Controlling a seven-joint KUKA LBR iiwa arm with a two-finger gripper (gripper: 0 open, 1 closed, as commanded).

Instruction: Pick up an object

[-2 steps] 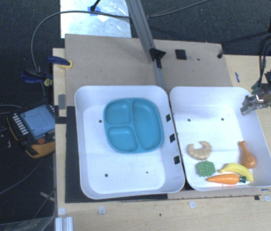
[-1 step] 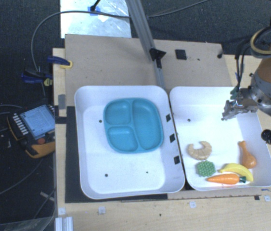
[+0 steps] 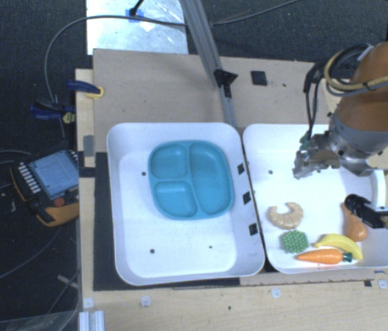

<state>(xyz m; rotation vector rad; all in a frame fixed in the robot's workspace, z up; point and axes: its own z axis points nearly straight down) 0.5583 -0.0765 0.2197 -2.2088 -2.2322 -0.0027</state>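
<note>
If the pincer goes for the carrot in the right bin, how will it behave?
The carrot looks like smooth moulded plastic, so probably stiff, light and a bit slippery. Its tapered round shape may roll or squirt out if pinched off-centre. It lies against the banana near the bin wall, so pushing would likely jostle both.

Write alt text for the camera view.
A grey arm's gripper hovers over the right white bin, above a croissant, green toy, carrot and banana. The left bin holds a blue divided plate.
</note>
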